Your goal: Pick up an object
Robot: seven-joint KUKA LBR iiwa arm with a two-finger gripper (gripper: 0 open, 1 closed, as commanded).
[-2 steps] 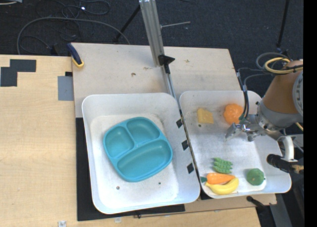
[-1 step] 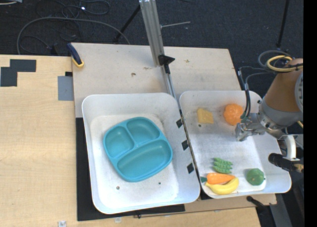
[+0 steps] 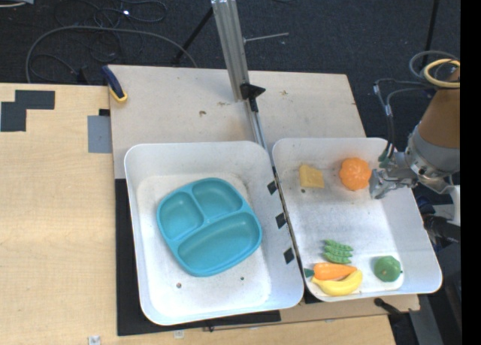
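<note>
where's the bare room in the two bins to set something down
In the right bin, the middle floor is bare, between the orange and yellow wedge above and the green pods below. Its near edge is crowded: carrot, banana, green fruit. In the left bin, bare strips border the blue plate. The gripper sits beside the orange.

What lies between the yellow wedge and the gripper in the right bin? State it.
In the camera view, the orange ball sits between the yellow wedge and the gripper, close beside the gripper.
</note>
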